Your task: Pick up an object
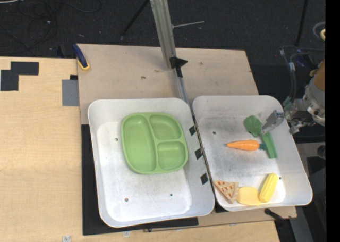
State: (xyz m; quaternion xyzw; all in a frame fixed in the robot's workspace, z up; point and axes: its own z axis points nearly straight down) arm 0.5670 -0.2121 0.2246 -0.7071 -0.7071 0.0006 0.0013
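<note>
The grey metal hand (275, 118) hovered at the green plastic leafy vegetable's (260, 132) two o'clock, poised to grasp; its finger spread was indiscernible.

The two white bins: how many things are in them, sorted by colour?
Green: 2, the divided plate in the left bin and the leafy toy in the right bin
Orange: 1, the carrot
Yellow: 2, the corn and the round lump
Tan and red: 1, the waffle piece
Total: 6
</note>
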